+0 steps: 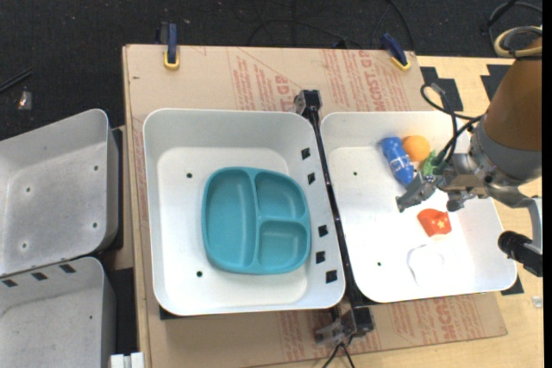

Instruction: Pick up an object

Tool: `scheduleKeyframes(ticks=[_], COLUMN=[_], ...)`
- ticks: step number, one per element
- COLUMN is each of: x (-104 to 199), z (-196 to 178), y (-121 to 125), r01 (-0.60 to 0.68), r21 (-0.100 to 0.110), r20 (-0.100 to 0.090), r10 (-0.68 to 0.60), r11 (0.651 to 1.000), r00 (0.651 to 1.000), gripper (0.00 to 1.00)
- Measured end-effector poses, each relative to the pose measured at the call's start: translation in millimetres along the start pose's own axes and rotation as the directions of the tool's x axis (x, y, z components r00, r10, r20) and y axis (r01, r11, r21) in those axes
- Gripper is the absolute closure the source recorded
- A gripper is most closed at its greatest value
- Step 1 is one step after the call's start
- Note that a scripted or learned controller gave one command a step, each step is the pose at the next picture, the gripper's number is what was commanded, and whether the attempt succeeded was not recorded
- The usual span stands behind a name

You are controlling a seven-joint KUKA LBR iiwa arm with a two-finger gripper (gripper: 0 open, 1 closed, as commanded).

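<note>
the red object [435, 222] lies in the right bin [483, 276], just below the end effector [424, 190], apart from a blue object [398, 159] and orange ball [417, 146]. whether the end effector grips anything, i cannot tell. a teal divided plate [256, 221] sits in the left bin [172, 185].

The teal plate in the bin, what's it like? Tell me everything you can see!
The teal plate is a rounded, smooth dish that looks like plastic. Raised ridges split it into three sections: one long section on its left side and two smaller ones on its right. It lies flat, right way up, near the middle of the left white bin, with nothing in it. Only the bin floor touches it.
</note>
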State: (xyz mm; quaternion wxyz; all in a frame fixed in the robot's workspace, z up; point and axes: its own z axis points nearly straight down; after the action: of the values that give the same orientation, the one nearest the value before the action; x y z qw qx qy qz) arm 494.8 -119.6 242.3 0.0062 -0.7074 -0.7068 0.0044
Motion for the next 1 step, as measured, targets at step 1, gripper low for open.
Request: scheduleKeyframes(ticks=[1], x=[0.1], z=[-3.9], y=[1.8], r01=[0.002], r21=[-0.009], r20=[0.002], r10=[-0.002], r11=[1.000], r00=[1.000], gripper=[0.00])
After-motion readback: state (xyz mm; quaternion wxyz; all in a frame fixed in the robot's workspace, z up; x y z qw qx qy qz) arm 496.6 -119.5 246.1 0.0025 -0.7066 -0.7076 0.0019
